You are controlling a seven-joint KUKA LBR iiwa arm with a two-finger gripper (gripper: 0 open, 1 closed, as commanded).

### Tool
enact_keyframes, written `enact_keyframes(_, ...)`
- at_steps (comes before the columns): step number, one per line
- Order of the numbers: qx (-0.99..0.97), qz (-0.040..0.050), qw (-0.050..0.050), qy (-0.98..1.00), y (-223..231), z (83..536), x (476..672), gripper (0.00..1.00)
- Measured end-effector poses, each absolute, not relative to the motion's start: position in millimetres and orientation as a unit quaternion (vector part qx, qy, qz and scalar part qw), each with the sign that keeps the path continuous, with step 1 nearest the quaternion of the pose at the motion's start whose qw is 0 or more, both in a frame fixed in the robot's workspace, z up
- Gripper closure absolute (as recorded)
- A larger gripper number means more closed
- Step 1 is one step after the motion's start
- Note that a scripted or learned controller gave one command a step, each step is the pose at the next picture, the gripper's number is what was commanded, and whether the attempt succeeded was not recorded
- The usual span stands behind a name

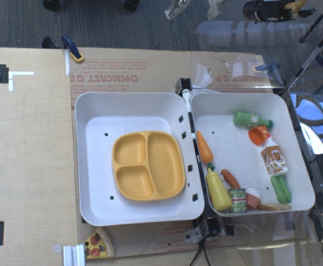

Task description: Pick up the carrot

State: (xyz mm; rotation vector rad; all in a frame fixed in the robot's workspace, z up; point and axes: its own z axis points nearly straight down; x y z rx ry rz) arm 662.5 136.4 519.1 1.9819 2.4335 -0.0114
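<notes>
While the two white bins sit side by side on the counter (28, 148), the pincer (200, 1) hangs way up at the top edge of the camera view, over the grey floor and nowhere near the toys. Its two pale fingers (178, 4) are spread apart with nothing between them.

The carrot (204, 147) is in the right bin (286, 112), lying along its left wall, right next to the divider where the bins meet. It's orange, pointing up and down in the frame, fat end toward the bottom. Just below it is a yellow squeeze bottle (217, 190), close enough that I can't tell if they touch. Beside the bottle there's a small reddish sausage-looking piece (230, 178) and a little green can (237, 200).

Further right in the same bin: a green bottle (251, 119) lying on its side near the back, an orange cup-ish thing (259, 135) just under it, a small carton (273, 159) with an orange print, and a green pickle-shaped toy (282, 188) below that.

The left bin (89, 115) has a yellow three-compartment plate (149, 165) sitting in the middle, with nothing in its compartments.

Off the bins, a toy pizza slice (96, 246) lies on the counter near the bottom edge.
</notes>
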Motion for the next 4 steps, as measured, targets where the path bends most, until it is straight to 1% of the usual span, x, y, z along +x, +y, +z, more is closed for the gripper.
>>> enact_keyframes(1, 0.631, -0.0045, 0.002, 0.776, 136.9, 526.6, 663.7, 1.00)
enact_keyframes(2, 0.631, -0.0045, 0.002, 0.776, 136.8, 526.5, 663.8, 0.00)
enact_keyframes(3, 0.630, -0.0052, 0.003, 0.776, 137.3, 534.1, 665.0, 1.00)
enact_keyframes(4, 0.630, -0.0052, 0.003, 0.776, 137.2, 534.0, 665.0, 0.00)
